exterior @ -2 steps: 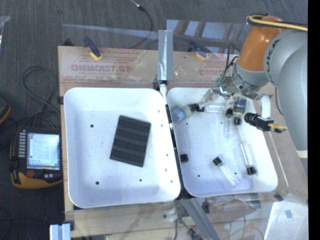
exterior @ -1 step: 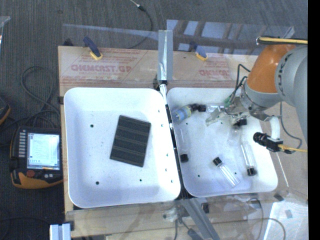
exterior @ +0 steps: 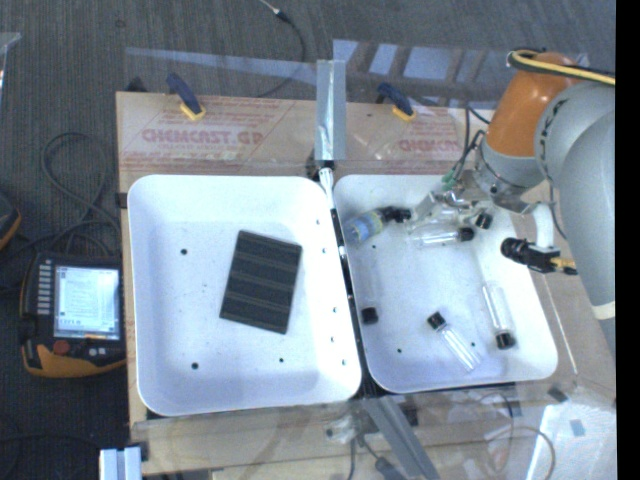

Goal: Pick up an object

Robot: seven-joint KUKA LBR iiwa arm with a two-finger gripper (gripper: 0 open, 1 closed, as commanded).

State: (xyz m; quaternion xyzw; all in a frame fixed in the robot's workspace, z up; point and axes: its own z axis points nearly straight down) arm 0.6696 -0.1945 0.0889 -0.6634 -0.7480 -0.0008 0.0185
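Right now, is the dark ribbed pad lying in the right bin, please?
No, the pad lies alone in the left bin.

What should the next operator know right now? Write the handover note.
Gripper: low at the back of the right bin, over a clear vial; finger state unclear, no hold confirmed.
Right bin: two more vials near the front, a blue-tipped vial at back left, a small black cap.
Left bin: dark ribbed pad.
Done: nothing lifted.
Left: grasp and lift one object.
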